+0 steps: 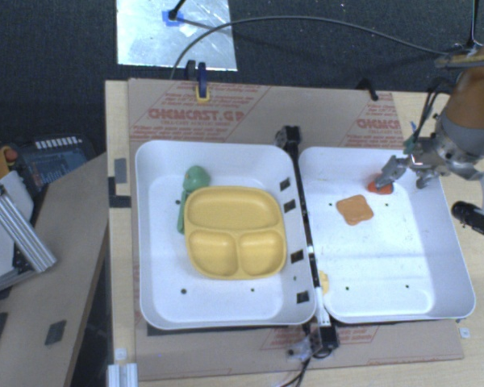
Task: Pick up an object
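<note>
Big tan worktop (226,107) under it all, carrying two white bins side by side. Left bin (157,216) nearly filled by a yellow divided tray (230,232), with a green toy (189,188) tucked partly under its upper left edge. Right bin (436,289) far barer: an orange flat piece (355,210) lying near the middle, well clear of the walls. Up at the top right of that bin, the pincer (397,172) down low, tips right over a small red-orange object (380,187), apparently touching it. Can't tell how wide the pincer is parted, nor whether the red thing sits between the tips or merely beside them.

Risks from here, as a judgement: small, low object, so easily nudged sideways instead of caught; closing off-centre could flick it toward the near wall. Lifting early likely brings up nothing. Orange piece close by, possibly bumped on any sideways sweep.
</note>
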You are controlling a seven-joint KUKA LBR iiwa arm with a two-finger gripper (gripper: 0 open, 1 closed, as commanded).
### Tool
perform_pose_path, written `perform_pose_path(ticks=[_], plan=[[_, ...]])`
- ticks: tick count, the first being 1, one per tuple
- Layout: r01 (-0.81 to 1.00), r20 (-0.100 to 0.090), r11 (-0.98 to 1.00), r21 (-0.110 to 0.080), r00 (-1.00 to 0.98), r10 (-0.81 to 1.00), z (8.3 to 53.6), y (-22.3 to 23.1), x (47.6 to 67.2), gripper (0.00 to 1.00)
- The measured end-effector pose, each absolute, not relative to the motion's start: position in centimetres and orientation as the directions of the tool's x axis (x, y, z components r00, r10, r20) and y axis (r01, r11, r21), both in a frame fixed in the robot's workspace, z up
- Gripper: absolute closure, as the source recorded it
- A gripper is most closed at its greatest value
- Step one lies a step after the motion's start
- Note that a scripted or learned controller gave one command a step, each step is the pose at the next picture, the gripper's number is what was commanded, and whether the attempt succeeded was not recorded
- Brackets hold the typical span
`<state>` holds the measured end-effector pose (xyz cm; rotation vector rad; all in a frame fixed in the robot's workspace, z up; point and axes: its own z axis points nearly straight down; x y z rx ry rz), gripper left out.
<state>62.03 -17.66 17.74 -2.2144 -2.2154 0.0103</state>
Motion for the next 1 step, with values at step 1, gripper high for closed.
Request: perform_pose_path(ticks=[1], plan=[[1.0, -0.001, 0.003, 0.002, -0.003, 1.0, 18.54, -17.62, 62.36, 0.0]])
